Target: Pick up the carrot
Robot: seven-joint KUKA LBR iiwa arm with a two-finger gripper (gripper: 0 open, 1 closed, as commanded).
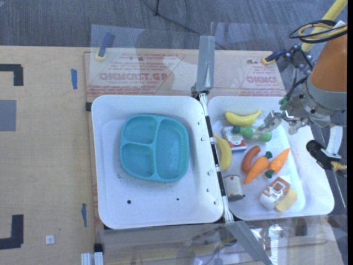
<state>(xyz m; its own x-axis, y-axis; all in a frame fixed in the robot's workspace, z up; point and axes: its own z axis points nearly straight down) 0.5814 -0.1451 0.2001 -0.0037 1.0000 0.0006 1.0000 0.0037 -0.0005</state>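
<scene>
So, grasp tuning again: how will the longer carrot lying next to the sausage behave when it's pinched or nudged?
The carrot looks like a moulded toy, so probably stiff and light. Its round, tapered body may roll or pivot if nudged. It lies against the sausage and a second carrot, so a pinch could disturb those.

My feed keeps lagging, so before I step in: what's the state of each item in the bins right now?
gripper: over the right bin's top edge, holding nothing visible.
carrots and: lying flat, side by side, ungrasped.
sausage: lying beside the carrots.
bananas and: lying flat.
can: on its side.
blue tray: flat in the left bin.
</scene>
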